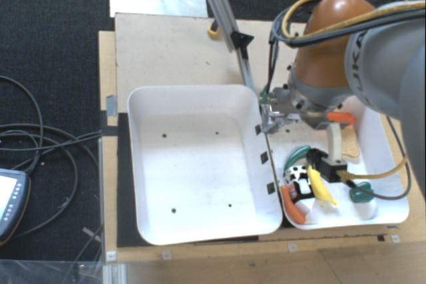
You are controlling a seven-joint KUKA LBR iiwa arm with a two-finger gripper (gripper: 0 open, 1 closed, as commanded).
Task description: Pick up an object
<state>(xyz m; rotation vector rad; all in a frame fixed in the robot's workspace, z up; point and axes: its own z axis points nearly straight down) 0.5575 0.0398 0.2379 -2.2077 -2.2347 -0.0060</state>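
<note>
The right bin holds a pile of small objects. Among them are a yellow banana-shaped piece, an orange-red stick, a green curved piece, a teal piece, a black-and-white item and a tan handle. An orange item peeks out beside the wrist. My gripper hangs low over the bin's far left corner, next to the divider between the bins, apart from the pile nearer the front.
The left bin lies beside it, white with small dark dots on its floor. A grey pole slants down from the top toward the divider. Cables and a pendant sit on the floor at left.
</note>
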